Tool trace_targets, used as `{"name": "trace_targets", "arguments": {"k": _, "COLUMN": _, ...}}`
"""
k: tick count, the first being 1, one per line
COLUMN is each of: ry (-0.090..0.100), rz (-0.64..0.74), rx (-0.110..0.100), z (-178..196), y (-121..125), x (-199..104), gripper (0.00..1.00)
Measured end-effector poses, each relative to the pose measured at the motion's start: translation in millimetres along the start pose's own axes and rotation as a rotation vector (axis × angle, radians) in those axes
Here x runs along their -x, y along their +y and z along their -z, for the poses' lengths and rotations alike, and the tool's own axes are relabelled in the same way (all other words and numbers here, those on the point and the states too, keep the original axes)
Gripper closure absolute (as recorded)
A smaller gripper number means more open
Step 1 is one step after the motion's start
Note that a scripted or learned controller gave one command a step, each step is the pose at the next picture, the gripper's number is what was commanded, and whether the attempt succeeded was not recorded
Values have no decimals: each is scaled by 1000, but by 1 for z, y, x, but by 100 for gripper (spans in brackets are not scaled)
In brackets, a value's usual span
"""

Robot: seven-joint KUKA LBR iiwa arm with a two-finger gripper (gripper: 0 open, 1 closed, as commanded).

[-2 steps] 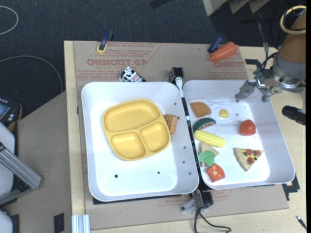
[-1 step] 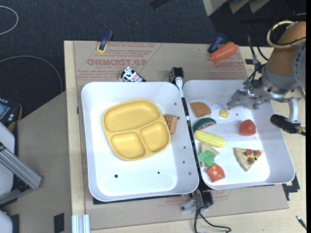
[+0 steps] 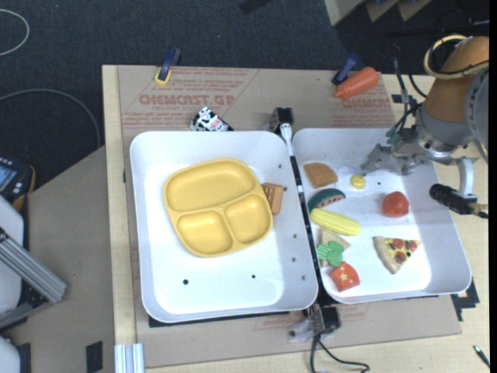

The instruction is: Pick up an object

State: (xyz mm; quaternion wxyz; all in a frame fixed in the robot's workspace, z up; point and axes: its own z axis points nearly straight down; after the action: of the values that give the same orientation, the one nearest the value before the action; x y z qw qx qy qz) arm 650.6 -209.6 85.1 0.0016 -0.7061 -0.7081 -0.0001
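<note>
My gripper (image 3: 388,164) hangs low over the back of the right bin (image 3: 454,243), open, with nothing between its fingers. Just in front and to its left lies a small yellow piece (image 3: 357,182). A red tomato (image 3: 395,203) sits a little in front of the gripper. Further left are a brown bread slice (image 3: 319,174), a watermelon wedge (image 3: 326,199) and a corn cob (image 3: 335,222). Toward the front lie a pizza slice (image 3: 397,252), a green vegetable (image 3: 331,251) and a red piece (image 3: 345,275).
The left bin (image 3: 151,231) holds a yellow divided plate (image 3: 217,207) with a small brown block (image 3: 273,197) at its right side. Behind the bins, on the board, lie an orange carrot (image 3: 357,82), a black-and-white toy (image 3: 210,120) and a blue-yellow clamp (image 3: 165,67).
</note>
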Motion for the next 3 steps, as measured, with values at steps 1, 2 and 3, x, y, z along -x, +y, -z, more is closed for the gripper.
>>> {"name": "trace_targets", "arguments": {"k": 1, "ry": -2, "rz": 1, "rx": 3, "z": 11, "y": 1, "x": 0, "gripper": 100}}
{"name": "trace_targets", "arguments": {"k": 2, "ry": -5, "rz": -3, "rx": 7, "z": 67, "y": -4, "x": 8, "gripper": 100}}
{"name": "trace_targets", "arguments": {"k": 3, "ry": -5, "rz": -2, "rx": 10, "z": 128, "y": -7, "x": 1, "gripper": 100}}
